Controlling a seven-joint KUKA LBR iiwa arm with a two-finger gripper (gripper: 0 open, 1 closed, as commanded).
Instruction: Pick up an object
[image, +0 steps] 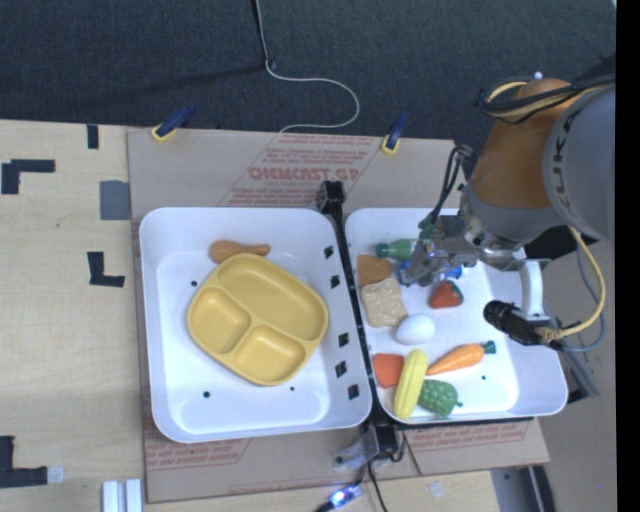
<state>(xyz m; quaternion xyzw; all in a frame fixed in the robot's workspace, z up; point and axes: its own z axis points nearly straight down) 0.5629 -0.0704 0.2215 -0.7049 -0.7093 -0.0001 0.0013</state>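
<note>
Claw low in right bin, over upper clutter beside strawberry and cracker; finger state cannot be told; nothing visibly gripped. Yellow tray in left bin

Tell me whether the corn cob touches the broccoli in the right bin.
Touching. The camera view shows the corn cob lying against the broccoli, with no gap visible between them.
</note>
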